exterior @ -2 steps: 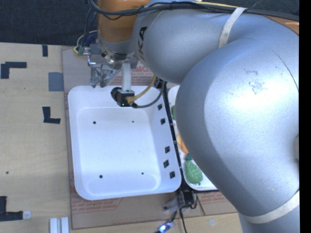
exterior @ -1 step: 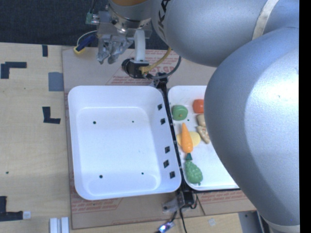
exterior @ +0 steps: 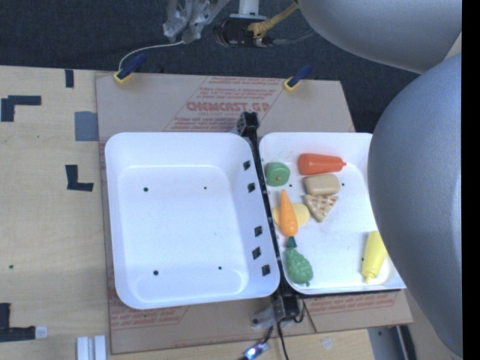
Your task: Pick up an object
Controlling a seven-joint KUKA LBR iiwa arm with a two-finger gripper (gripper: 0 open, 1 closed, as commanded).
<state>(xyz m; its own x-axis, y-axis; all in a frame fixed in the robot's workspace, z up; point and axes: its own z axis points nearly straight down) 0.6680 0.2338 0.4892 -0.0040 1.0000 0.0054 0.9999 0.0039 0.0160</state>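
Beyond the far rim of the right bin (exterior: 352, 276), the grey arm (exterior: 420, 126) bulked over that bin's outer side. Its claw (exterior: 191, 12) sat off the table; whether it was apart or together could not be told. Every toy lay nearward and rightward of the claw. The closest was the red pepper (exterior: 321, 163), long axis crosswise, then the orange carrot (exterior: 285, 212), pointing away from the claw.

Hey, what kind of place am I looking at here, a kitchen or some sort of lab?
Most likely a robot lab test bench, not a kitchen. Two shallow white bins sit side by side on a board, the right bin holds toy food such as an orange carrot and a yellow corn cob, and a big grey robot arm looms at the right.
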